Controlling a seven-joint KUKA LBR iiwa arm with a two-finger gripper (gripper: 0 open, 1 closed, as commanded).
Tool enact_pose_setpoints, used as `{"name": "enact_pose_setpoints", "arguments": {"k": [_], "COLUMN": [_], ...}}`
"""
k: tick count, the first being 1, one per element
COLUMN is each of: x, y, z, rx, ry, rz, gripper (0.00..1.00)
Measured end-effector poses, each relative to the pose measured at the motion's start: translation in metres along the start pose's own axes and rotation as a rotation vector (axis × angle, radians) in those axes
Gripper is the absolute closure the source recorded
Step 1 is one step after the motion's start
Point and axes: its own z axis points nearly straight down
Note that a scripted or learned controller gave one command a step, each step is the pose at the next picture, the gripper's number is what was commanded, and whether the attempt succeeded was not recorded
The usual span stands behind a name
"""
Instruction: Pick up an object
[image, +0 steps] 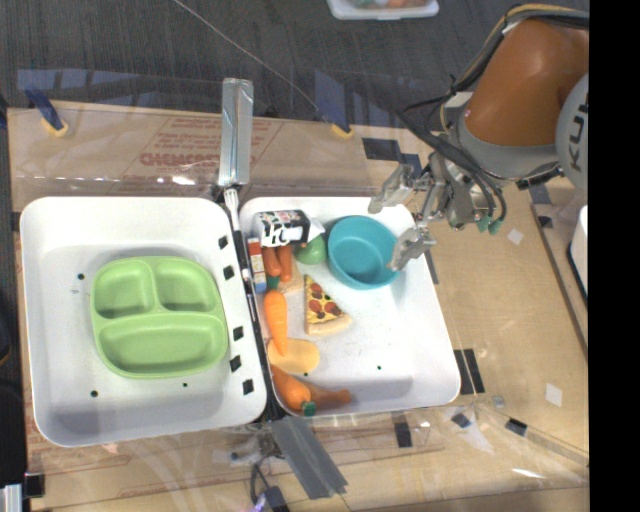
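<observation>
Carrots (290, 370): heaped against the right bin's left wall, lowest in view, beside a pizza slice (324, 305).
Blue bowl (361, 251): upright toward the right bin's (425, 365) back; likely the target, since the arm hangs at its rim.
Gripper (412, 245): tipped over the bowl's right edge; whether it is spread or pinching I cannot tell.
Green tray (157, 315): alone in the left bin (50, 400).
Bench (505, 330): tan board under clear sheeting, taped.
</observation>
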Motion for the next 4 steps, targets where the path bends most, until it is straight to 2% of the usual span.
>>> {"name": "enact_pose_setpoints", "arguments": {"k": [1, 2, 3, 4], "x": [0.007, 0.05, -0.002, -0.003], "y": [-0.019, -0.021, -0.037, -0.037], "z": [0.153, 0.161, 0.188, 0.176], "rx": [-0.002, -0.001, 0.0, 0.002], "ry": [0.011, 0.004, -0.003, -0.003], "rz": [0.309, 0.484, 0.323, 0.316], "gripper": [0.0, 0.0, 0.0, 1.0]}}
